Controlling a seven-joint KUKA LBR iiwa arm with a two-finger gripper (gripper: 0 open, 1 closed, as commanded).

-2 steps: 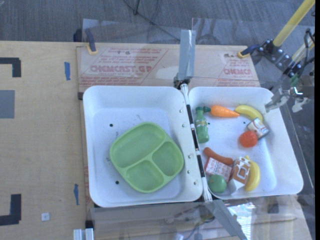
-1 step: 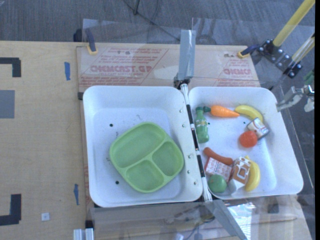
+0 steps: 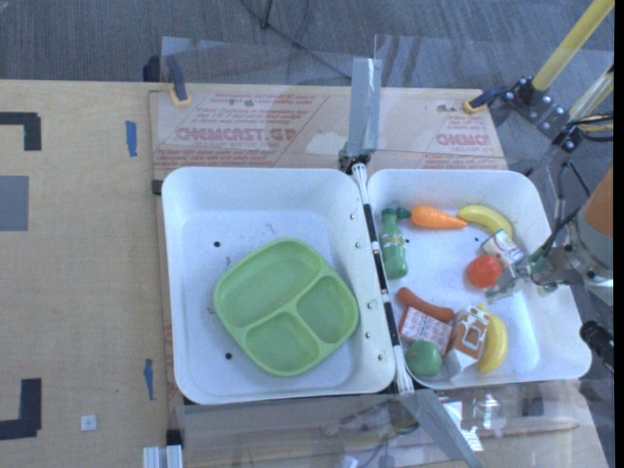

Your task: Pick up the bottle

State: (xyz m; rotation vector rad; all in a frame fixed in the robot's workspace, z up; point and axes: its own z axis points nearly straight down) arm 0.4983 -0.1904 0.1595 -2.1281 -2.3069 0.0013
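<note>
The surface (image 3: 78,261) is pale wood, and on it sit two shallow white bins: the left bin (image 3: 195,203) carries a matte green plate (image 3: 286,306) with three compartments, and the right bin (image 3: 546,359) holds the toy food. The arm (image 3: 600,232) enters at the right edge, its gripper (image 3: 517,273) low over the right bin beside a red tomato (image 3: 483,271); whether the fingers are parted or closed I cannot tell from here. The bottle (image 3: 394,243), green, slim and glossy, lies along the right bin's left wall, just beside an orange carrot (image 3: 437,218) (a smooth taper). To grip it well, I judge the gripper should cross the bin, come down over the bottle's middle and close across its narrow width, clear of the wall. Nearby lie a banana (image 3: 487,219), a sausage (image 3: 424,306) and a green ball (image 3: 423,358).
</note>
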